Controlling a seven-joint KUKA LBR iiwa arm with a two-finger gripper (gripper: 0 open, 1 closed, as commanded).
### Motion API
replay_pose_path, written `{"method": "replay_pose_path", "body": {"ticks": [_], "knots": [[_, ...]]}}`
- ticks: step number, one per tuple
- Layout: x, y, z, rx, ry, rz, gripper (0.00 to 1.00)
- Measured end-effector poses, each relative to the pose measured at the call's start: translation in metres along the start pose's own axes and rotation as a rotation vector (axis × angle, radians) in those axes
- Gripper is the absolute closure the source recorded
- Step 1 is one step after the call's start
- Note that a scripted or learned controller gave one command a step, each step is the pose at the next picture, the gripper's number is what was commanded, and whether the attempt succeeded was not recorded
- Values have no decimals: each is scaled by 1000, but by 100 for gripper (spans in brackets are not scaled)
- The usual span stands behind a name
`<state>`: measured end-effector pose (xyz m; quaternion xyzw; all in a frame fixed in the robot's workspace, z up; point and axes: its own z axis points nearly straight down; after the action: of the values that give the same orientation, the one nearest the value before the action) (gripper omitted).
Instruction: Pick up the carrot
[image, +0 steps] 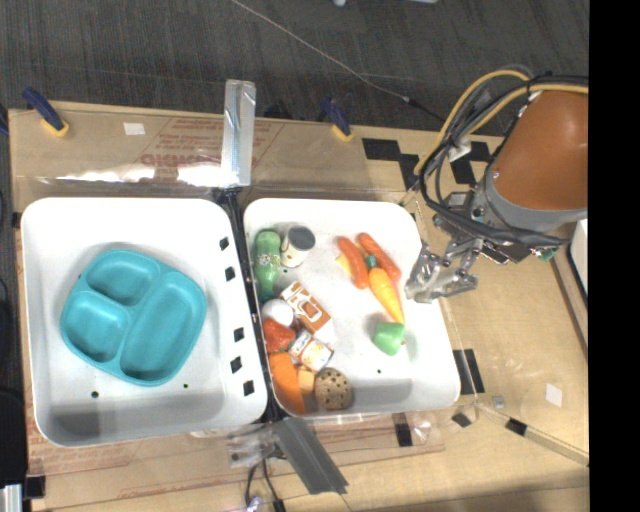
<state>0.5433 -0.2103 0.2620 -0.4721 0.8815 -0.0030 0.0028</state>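
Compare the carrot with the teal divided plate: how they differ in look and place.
The carrot is orange, slim and tapered; the teal divided plate is broad, with three compartments. The carrot lies in the right bin among other toy foods; the plate sits alone in the left bin. Both rest flat on a bin floor.

Two white bins: left bin (40, 300) w/ teal divided plate (135, 315). Right bin (425, 340): orange carrot (386, 291) w/ green top, red-orange pieces (366, 258) just far of it, green round item (388, 338) near side. Along its left wall: green veg (267, 257), orange/white carton (309, 309), brown speckled cookie (333, 389). Arm (540, 160) grey & orange, metallic grey gripper (440, 277), yellow & black cables (470, 110). Bench (520, 350) tan w/ black marks; blue clips (45, 112) at far edge.
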Motion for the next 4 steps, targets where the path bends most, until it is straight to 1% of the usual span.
{"method": "replay_pose_path", "body": {"ticks": [1,2,3,4], "knots": [[7,16,131,-17,-1,-354,100],[6,15,129,-12,0,-354,0],[6,26,171,-11,-1,-304,0],[-20,-22,145,-5,-1,-90,0]]}}
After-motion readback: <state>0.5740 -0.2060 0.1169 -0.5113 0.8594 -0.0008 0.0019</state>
